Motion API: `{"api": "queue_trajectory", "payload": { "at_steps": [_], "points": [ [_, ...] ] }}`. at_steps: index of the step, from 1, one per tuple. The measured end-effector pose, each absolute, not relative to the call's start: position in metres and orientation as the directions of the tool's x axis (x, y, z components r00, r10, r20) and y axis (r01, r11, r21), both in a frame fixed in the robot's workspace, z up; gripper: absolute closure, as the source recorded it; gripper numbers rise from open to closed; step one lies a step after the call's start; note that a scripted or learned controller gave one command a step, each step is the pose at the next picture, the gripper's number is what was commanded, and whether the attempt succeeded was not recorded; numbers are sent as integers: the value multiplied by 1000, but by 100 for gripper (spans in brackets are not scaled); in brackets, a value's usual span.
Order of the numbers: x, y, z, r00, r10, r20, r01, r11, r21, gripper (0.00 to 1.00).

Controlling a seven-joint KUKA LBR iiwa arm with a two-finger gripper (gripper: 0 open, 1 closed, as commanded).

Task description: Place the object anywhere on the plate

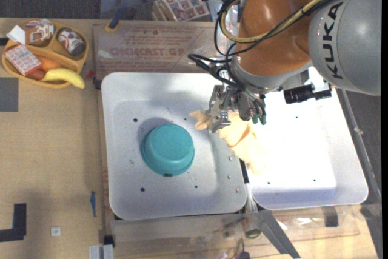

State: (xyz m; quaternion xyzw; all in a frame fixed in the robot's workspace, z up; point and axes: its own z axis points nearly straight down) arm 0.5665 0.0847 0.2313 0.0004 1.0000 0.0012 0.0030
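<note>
A teal round plate (168, 148) lies in the left white bin (121, 100), left of its middle. A pale yellow, floppy object (241, 137) hangs over the seam between the two bins, its left tip reaching into the left bin. My gripper (219, 117) stands right over the object's upper left part and is shut on it, with pale material showing at the fingertips. The object is to the right of the plate, a short gap apart from its rim. The wrist and orange band hide the object's top.
The right white bin (315, 161) lies under the arm. A yellow tray (18, 70) with a banana and snack items sits on the bench at far left. A cardboard box (151, 48) lies behind the left bin.
</note>
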Motion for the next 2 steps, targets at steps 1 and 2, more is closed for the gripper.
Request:
{"api": "queue_trajectory", "payload": {
  "at_steps": [1, 2],
  "points": [
    [550, 134, 229, -1000, -5, -2, -5, 1000, 2, 100],
    [551, 133, 229, -1000, -4, -3, -4, 1000, 2, 0]
  ]
}}
